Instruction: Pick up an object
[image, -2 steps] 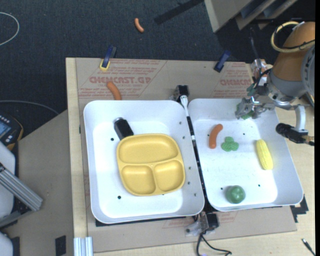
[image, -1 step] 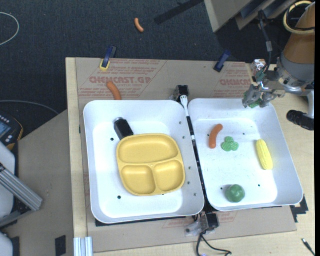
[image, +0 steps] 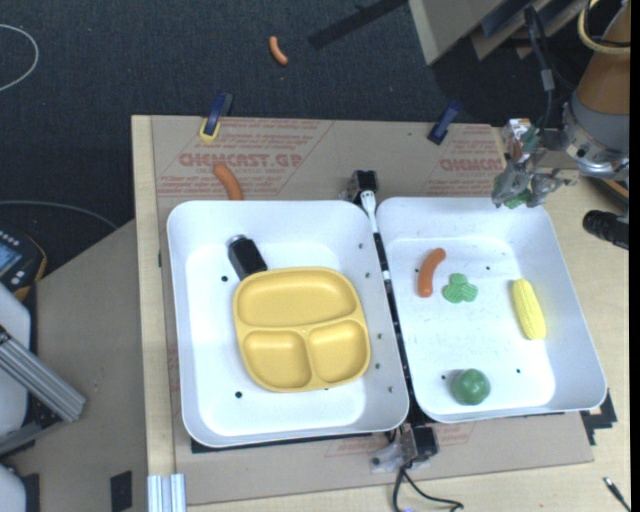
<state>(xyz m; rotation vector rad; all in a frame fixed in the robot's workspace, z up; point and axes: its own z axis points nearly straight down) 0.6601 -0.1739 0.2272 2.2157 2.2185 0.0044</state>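
My gripper hangs over the far rim of the right bin, near its back right corner. A small green object shows between the fingertips, and the fingers look shut on it. In the right bin lie an orange sausage, a small green leafy piece, a yellow corn cob and a round green fruit. The left bin holds a yellow divided plate and a black block behind it.
Another orange sausage lies on the cardboard behind the left bin, and one more on the dark floor. Blue clamps grip the board's far edge. A black clip sits between the bins.
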